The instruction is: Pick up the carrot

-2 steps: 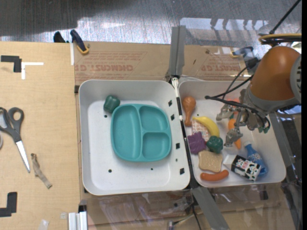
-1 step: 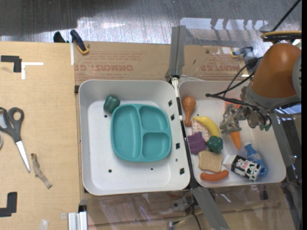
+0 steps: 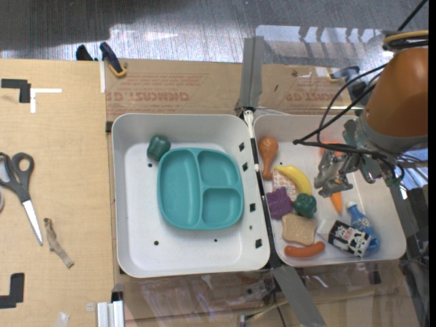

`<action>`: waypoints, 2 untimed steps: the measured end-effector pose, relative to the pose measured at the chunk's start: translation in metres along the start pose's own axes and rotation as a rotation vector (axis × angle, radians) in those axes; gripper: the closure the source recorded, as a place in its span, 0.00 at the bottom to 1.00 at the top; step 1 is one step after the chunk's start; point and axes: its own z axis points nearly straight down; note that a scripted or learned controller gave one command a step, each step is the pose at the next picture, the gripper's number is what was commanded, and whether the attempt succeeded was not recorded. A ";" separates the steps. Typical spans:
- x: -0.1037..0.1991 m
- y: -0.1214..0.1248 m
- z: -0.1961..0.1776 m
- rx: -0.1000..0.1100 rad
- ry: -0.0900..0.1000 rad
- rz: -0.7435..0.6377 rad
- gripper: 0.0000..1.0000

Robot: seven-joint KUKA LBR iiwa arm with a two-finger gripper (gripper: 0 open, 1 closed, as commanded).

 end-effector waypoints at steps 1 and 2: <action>0.025 -0.071 -0.139 0.000 -0.001 -0.358 1.00; 0.025 -0.070 -0.139 0.000 -0.001 -0.359 0.00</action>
